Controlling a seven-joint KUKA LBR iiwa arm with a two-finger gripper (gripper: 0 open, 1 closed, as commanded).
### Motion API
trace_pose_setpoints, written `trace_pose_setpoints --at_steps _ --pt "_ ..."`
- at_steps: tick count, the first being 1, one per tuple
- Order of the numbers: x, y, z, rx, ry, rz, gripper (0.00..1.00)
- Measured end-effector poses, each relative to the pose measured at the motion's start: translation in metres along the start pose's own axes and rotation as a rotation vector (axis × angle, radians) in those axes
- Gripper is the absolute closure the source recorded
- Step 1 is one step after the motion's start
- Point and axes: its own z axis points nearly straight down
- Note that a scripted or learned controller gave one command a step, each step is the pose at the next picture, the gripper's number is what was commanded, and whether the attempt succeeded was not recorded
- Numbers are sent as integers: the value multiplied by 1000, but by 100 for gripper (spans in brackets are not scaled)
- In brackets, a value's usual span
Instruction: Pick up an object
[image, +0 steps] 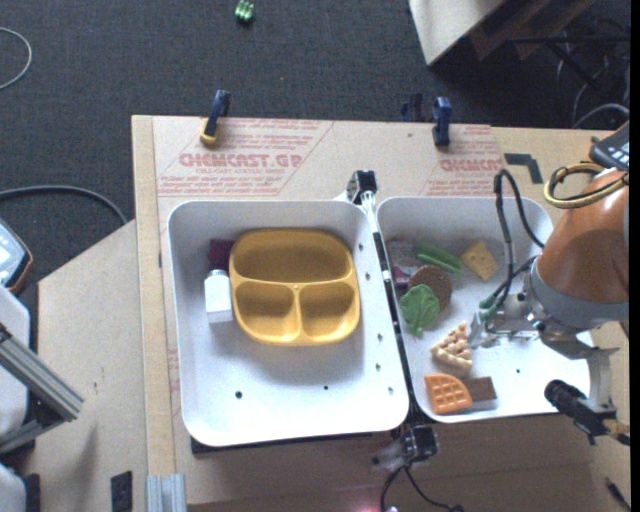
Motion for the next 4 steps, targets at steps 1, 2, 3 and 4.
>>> trace_pose_setpoints --at_steps 1,2,3,4 --pt "7 9 -52 -2 0 -1 100" --pt "7 10 -77 0 0 0 100" --pt "41 49 -66 2 2 -3 100" --pt "82 94 -79 -1 2 -5 100"
